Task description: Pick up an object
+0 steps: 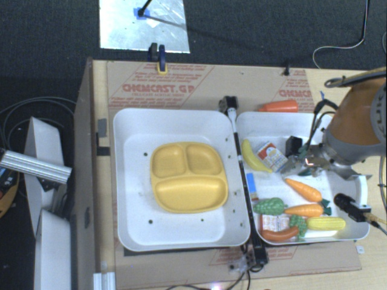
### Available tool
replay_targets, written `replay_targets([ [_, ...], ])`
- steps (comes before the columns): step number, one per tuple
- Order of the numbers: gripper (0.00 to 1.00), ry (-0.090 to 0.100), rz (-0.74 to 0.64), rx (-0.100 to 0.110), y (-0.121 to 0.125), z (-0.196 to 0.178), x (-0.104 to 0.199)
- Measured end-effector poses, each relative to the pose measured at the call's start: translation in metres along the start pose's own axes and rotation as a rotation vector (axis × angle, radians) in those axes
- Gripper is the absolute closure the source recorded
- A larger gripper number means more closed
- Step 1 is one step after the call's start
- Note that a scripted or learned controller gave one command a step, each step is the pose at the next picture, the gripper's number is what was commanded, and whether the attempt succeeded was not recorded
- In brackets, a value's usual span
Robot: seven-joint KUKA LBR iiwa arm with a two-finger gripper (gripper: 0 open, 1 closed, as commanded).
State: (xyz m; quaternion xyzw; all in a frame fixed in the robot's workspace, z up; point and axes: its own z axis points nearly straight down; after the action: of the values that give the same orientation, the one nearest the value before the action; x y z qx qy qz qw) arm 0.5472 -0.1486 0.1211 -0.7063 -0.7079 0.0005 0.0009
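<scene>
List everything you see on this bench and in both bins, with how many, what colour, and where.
Shallow white bins: 2, white, side by side on the bench.
Divided plastic plate: 1, yellow, middle of left bin.
Toy banana: 1, yellow, right bin, left side.
Small printed carton: 1, red and white, beside the banana.
Toy carrots: 2, orange, right bin centre.
Toy broccoli: 1, green, near front.
Toy corn cob: 1, yellow, front right.
Orange toy: 1, behind right bin.
Gripper: 1, dark, over right bin.
</scene>
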Motion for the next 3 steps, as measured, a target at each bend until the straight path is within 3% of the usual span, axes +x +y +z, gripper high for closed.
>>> replay_targets([
  [1,0.00,-0.002,-0.002,-0.007,0.098,-0.040,-0.031],
  [2,0.00,-0.002,0.001,-0.003,0.090,0.001,-0.045],
  [3,0.00,-0.001,-0.002,-0.004,0.103,0.036,-0.033],
])
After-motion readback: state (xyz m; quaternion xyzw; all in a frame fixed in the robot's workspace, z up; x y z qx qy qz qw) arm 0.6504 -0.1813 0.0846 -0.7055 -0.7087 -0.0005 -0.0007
